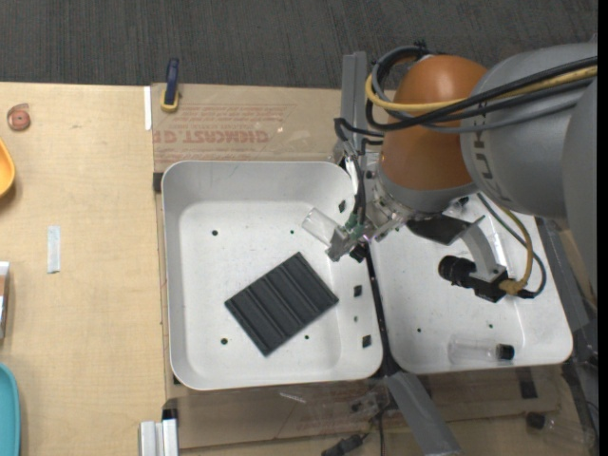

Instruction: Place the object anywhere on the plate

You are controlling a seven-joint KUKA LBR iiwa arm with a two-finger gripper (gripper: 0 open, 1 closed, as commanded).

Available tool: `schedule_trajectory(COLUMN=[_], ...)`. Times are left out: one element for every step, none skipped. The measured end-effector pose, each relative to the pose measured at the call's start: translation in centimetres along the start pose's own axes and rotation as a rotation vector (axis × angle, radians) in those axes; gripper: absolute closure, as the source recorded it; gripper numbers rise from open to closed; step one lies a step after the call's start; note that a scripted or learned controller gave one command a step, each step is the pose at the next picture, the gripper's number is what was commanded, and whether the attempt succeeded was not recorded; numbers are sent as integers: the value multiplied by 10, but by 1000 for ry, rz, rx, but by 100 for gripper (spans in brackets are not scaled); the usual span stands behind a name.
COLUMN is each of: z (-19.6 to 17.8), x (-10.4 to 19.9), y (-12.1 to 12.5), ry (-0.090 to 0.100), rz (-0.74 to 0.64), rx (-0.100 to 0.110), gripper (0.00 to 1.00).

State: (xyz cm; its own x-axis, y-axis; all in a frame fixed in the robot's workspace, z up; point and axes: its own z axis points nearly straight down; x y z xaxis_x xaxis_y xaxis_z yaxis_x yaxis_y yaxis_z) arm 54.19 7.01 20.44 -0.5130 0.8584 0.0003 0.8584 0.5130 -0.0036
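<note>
1. Hovering over the inner wall of the left bin (174, 255), my gripper (347, 243) hangs at the end of my arm, which reaches in across the right bin (541, 335). From this overhead camera I cannot tell whether my grip is wide, narrow or closed on anything.
2. Just beside my tip, on its far left, sits a small clear piece (320, 223). It may be the object, but I cannot tell if I am carrying it or if it merely lies in the bin.
3. Another candidate, a clear tube (475, 351) with a dark end, lies well behind my hand, on the floor of the right bin.
4. Ahead and below my tip, near but apart, the dark ribbed plate (282, 302) lies flat and bare.
5. I judge this the carry-over step, with nothing on the plate yet. Next, I need to travel out over the ribbed surface, come down low and let go there.
</note>
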Motion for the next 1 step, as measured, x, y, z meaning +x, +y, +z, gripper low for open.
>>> schedule_trajectory(z=[14], x=[32], y=[-7], ry=[0], rz=[-404], rx=[-1], gripper=[100])
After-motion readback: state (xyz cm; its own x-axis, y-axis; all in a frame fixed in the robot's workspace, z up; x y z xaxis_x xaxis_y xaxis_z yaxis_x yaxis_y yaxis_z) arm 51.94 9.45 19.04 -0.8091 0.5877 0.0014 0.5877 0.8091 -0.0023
